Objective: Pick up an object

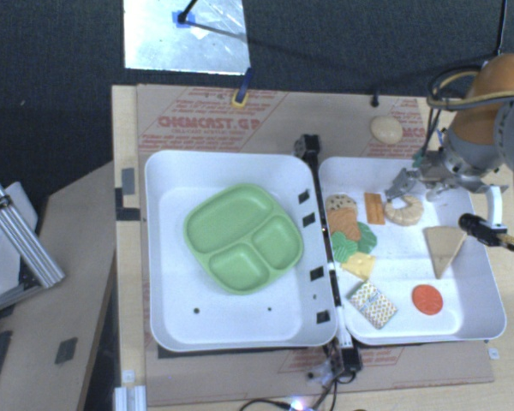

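gripper [403, 188] hung low over right bin [488, 315], open or shut: cannot tell | bagel [404, 212] just beneath | green tray [242, 238] lay in left bin [167, 315]

Two shallow white bins sit side by side: the left bin [167, 315] and the right bin [484, 315]. The left bin holds one green divided plate [242, 237] with three compartments. The right bin holds eight small items: one tan round piece [404, 211], one orange strip [374, 208], one brown cookie-like piece [341, 205], one green leafy piece [353, 241], one yellow chunk [358, 266], one patterned packet [373, 304], one red disc [427, 299] and one beige wedge [443, 247]. One pale round object [386, 129] lies on the bench beyond the bins.
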You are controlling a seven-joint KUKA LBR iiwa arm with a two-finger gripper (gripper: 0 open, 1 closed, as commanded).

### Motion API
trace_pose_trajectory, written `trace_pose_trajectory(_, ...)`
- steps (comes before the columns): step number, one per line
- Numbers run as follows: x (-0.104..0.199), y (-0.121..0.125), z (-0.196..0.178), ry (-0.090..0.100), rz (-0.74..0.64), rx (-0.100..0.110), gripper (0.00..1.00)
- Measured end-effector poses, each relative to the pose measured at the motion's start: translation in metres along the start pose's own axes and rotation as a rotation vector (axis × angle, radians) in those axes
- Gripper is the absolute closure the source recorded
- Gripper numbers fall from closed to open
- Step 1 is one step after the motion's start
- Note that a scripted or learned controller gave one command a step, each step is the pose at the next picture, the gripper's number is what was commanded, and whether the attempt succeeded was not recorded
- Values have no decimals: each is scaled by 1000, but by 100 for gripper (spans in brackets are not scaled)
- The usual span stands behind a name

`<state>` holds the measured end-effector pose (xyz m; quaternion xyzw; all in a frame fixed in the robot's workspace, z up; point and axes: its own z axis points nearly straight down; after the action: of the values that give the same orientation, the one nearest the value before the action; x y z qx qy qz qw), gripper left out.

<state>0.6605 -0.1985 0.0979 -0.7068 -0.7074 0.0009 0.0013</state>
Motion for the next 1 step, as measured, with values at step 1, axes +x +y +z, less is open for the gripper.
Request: trace_pose_trajectory(1,1,1,13,-2,-3,-5,0)
